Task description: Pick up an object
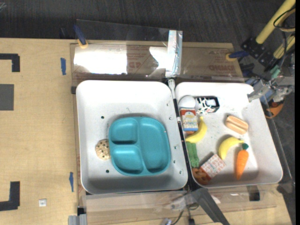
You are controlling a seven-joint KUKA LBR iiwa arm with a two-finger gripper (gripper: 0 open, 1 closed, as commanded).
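The right bin (262, 139) holds several toy foods. A small carton (189, 117) stands by its left wall, with a black-and-white cow figure (206, 104) beside it. A banana (198, 131) lies below the carton, and a hot dog (236, 124) sits to the right. A second yellow banana (228, 146) touches an orange carrot (241, 161). A green piece (192, 154), a pink packet (213, 165) and a brown cookie (199, 174) lie near the front. My gripper (265, 89) hangs over the bin's far right corner, apart from all the objects.
The left bin (89, 107) carries a teal divided plate (139, 145) with a pale cookie (102, 149) at its left side. A clear panel (136, 50) stands behind the bins. Cables and a yellow bar (276, 18) crowd the upper right.
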